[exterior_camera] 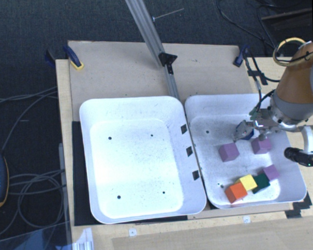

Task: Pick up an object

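In the right bin (207,112) my gripper (253,132) hangs low over the bin floor, open, with nothing between its fingers. One purple cube (228,152) lies just below and left of it. A second purple cube (261,145) sits right under the right finger, partly covered by it. A smaller purple block (271,172) lies nearer the front right. Along the front wall an orange block (235,192), a yellow block (247,183) and a green block (261,181) stand in a touching row.
The left bin (94,124) adjoins the right one along a shared rim with black clips (188,150). A slanted metal pole (153,39) rises from behind the bins. The arm's orange band (295,84) fills the right side above the bin.
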`<state>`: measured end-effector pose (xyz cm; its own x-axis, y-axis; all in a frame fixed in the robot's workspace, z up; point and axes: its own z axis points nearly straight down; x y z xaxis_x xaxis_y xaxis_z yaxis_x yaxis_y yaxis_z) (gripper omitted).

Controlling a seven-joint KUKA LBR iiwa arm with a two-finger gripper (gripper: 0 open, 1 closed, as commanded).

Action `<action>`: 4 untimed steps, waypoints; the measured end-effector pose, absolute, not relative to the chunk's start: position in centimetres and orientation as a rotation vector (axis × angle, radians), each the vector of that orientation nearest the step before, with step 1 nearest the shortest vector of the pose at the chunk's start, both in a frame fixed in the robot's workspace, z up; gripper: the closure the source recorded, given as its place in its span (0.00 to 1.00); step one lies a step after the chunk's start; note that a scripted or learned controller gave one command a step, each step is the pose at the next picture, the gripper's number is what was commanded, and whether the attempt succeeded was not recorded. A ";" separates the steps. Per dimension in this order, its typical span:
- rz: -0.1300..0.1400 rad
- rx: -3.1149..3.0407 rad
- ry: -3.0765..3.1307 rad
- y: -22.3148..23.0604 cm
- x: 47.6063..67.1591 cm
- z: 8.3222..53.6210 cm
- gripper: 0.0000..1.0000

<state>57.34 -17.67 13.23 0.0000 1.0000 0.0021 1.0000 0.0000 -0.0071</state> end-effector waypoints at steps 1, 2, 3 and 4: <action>-0.012 -2.232 -2.234 -17.9 57.9 11.8 0.00; -0.014 -2.231 -2.236 -17.8 57.9 12.7 1.00; -0.005 -2.224 -2.228 -17.9 59.1 17.8 1.00; -0.006 -2.224 -2.228 -18.0 59.9 22.4 1.00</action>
